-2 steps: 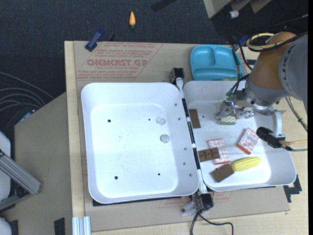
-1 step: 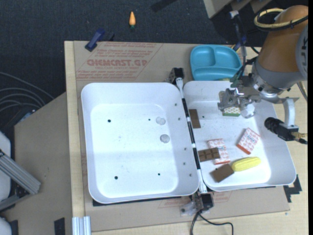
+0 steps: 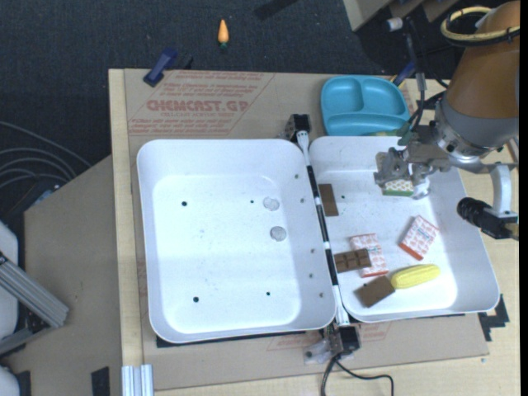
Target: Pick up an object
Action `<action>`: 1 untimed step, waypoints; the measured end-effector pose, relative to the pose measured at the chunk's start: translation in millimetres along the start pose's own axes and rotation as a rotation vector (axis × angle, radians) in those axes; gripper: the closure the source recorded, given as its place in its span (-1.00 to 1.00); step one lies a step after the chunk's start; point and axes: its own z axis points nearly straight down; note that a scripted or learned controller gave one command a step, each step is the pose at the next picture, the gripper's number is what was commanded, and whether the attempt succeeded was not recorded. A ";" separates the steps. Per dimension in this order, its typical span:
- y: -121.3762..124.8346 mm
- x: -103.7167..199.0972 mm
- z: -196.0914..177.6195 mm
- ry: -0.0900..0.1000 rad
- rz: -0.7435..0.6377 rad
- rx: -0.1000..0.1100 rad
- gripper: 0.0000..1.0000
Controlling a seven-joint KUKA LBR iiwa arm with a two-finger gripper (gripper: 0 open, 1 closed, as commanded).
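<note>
The gripper [image 3: 399, 174] hangs over the back of the right bin [image 3: 470, 299], with a small green-and-white block [image 3: 398, 186] right at its tips. I cannot tell if it has a grip on it. Lower in that bin lie a yellow corn [image 3: 415, 276], a red-and-white packet [image 3: 419, 237] and brown bars [image 3: 351, 261].

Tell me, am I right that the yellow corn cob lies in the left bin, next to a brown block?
Not quite. The camera view shows the yellow corn cob in the right bin, not the left one. It does lie next to a brown block, near that bin's front edge.
</note>
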 end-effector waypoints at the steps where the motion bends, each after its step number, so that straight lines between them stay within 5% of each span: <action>1: -37.3 -1.8 -22.7 0.001 0.002 0.005 1.00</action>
